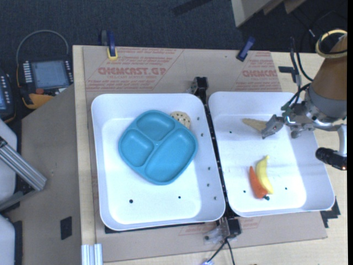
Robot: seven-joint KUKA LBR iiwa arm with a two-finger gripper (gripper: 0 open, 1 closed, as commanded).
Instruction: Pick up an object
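Observation:
In the right bin (309, 200), a yellow banana (264, 174) lies beside an orange carrot (257, 184) near the front middle. A tan wedge-shaped piece (253, 124) rests toward the back left of that bin. My gripper (274, 127) hangs low over the bin's back, just right of the tan wedge and very near its tip. The grey wrist and orange band (331, 76) rise behind it on the right. Nothing can be seen held in the gripper.
The left bin (160, 208) holds a blue divided plate (158, 146) with a round cookie (181, 117) tucked behind its far edge. A black clamp (199, 85) sits between the bins at the back. Cardboard (165, 65) covers the bench under both bins.

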